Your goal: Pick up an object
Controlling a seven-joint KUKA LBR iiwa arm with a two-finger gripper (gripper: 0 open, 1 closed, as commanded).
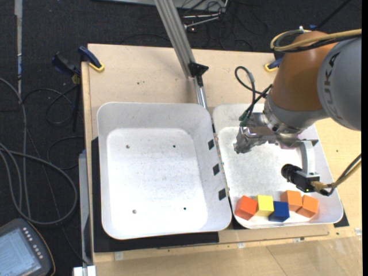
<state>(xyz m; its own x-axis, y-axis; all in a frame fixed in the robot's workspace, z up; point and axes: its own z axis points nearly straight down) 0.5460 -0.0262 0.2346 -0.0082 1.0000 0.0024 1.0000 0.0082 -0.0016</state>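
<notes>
The worktop (pixel 144 68) was bare pale board carrying two shallow white bins side by side, and the right bin (pixel 253 171) serves here as the landmark. To its left, touching it along the shared edge, sat the left bin (pixel 155 171), its floor speckled but holding nothing to grasp. Over the right bin's far half hung the arm (pixel 310 79), grey with its orange band, reaching in from the right, with the pincer (pixel 244 142) lowered above the bin's far-left part; whether its jaws stood apart or together could not be told at this slant, and nothing was seen in its hold. Along the right bin's near wall lay the blocks in a huddle: an orange block (pixel 247 206) furthest left, a yellow block (pixel 265 203) just beside it, a blue block (pixel 280 211) touching the yellow one, and two more orange blocks (pixel 302 202) at the near-right corner. They looked like small, stiff, light cubes with flat faces, unlikely to crush, though probably smooth enough to slip from a poor pinch. The left orange block seemed the best choice, taken across its two free sides. The bin floor was flat and open behind the row, giving room to descend, but the near wall and the tight packing left little clearance.
</notes>
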